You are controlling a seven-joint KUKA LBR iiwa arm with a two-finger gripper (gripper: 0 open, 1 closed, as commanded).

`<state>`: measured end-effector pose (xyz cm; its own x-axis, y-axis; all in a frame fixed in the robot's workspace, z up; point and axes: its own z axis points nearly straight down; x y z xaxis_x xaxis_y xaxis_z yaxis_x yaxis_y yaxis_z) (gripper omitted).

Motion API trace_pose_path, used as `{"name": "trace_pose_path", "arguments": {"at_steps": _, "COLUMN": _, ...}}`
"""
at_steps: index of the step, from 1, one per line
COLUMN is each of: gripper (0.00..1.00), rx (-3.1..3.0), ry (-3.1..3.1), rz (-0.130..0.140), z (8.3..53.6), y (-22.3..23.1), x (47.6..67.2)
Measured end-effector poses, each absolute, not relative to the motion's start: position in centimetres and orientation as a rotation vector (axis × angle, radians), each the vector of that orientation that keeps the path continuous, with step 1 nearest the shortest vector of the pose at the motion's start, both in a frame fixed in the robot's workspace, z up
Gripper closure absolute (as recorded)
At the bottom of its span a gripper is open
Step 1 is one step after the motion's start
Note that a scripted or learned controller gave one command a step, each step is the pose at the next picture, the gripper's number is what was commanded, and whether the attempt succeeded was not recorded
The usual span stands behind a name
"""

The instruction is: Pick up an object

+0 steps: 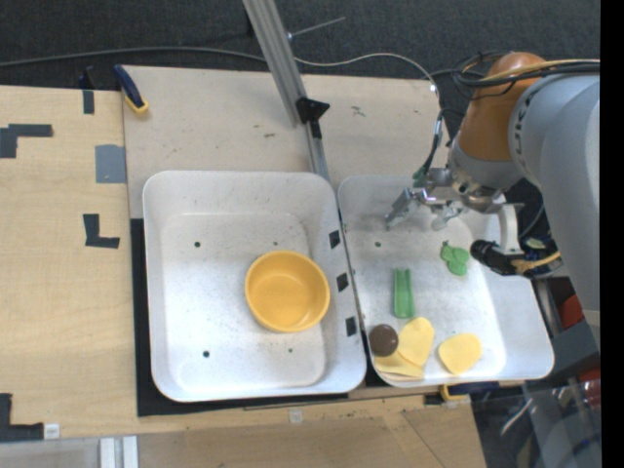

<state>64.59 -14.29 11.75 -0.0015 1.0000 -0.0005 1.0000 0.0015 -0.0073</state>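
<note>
Yellow bowl (287, 291) is looking smooth, matt plastic; white bins (175, 213) are showing speckled plastic; bench (58, 261) is looking like pale wood.

Nothing readable is showing anywhere on the bench (224, 135): no words, numbers or brand marks are coming through. The two white bins (161, 261) are showing plain surfaces with only dark specks, and the grey tape pieces (110, 162) on the wood are carrying no lettering.
</note>
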Motion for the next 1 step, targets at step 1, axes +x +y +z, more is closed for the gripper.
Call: {"name": "trace_pose_path", "arguments": {"at_steps": 1, "gripper": 1.00, "rx": -2.217, "ry": -2.225, "rz": 0.003, "z": 13.19, "y": -14.21, "x": 64.76}}
